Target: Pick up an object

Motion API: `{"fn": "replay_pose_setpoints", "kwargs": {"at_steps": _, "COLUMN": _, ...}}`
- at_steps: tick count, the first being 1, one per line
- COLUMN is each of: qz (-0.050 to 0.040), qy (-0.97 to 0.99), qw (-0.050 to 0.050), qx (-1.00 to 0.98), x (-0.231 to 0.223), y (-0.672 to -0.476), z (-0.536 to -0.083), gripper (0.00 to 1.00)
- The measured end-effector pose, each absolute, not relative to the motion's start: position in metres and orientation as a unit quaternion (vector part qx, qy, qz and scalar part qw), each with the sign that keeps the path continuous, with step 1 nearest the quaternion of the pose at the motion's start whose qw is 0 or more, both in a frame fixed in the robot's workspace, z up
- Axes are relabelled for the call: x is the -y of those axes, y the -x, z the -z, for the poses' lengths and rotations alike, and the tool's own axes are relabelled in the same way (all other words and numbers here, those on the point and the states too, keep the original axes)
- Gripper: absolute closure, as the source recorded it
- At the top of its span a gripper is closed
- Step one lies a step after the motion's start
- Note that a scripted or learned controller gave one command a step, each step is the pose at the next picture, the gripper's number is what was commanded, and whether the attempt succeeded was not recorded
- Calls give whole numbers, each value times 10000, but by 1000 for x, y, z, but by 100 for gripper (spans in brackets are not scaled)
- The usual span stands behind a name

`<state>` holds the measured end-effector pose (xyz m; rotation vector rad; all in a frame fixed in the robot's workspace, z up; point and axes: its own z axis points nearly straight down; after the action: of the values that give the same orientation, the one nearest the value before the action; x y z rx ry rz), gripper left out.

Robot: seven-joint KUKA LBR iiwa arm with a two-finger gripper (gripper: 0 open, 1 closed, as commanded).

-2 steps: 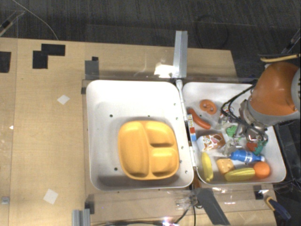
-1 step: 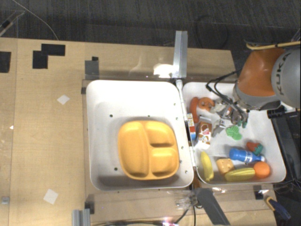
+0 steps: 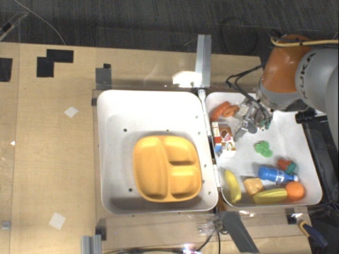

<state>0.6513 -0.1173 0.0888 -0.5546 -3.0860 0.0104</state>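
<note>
Camera view: smooth yellow compartment tray (image 3: 167, 167).

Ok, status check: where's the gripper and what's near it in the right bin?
Gripper low over the right white bin, upper part. Nothing seen between its fingers. Nearest: orange-red toy and small red-and-white carton to its left, small green toy just below.

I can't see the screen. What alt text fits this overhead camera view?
A grey robot arm's hand hangs over the right bin, among small toy foods including a banana and an orange. The left bin holds a yellow divided tray.
</note>
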Motion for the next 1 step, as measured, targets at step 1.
{"fn": "replay_pose_setpoints", "kwargs": {"at_steps": 1, "qz": -158, "qy": 3210, "qw": 38, "qx": 9469, "x": 109, "y": -652, "z": -88, "gripper": 0}}
